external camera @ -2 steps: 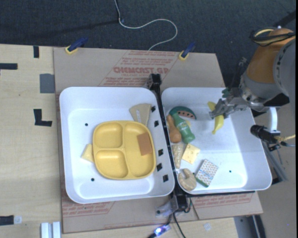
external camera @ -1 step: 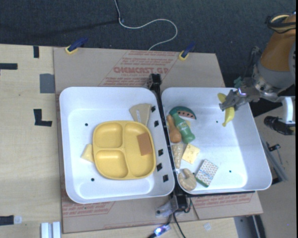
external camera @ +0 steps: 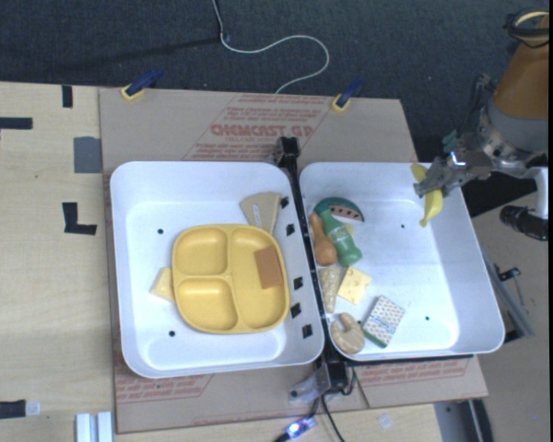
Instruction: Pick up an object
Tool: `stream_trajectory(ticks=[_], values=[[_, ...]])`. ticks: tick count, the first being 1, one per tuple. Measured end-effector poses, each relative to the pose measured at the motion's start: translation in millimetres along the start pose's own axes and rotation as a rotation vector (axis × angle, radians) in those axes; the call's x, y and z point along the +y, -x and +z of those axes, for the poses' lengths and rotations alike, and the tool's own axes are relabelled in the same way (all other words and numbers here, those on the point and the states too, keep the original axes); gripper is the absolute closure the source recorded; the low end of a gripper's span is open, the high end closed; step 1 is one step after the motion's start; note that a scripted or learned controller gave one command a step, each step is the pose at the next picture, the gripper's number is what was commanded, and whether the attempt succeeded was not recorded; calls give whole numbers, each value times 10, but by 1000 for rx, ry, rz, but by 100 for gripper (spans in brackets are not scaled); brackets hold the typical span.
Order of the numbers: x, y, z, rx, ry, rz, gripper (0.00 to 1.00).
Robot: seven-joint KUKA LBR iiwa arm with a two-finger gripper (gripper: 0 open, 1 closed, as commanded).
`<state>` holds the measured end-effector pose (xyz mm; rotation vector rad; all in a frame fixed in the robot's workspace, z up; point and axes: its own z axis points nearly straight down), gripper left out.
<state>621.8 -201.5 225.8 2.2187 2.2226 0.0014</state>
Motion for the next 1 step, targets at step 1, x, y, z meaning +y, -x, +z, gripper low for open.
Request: stream_trajectory(ticks=[1], values=[[-37, -442, -31, 1, -2, -3, 100]])
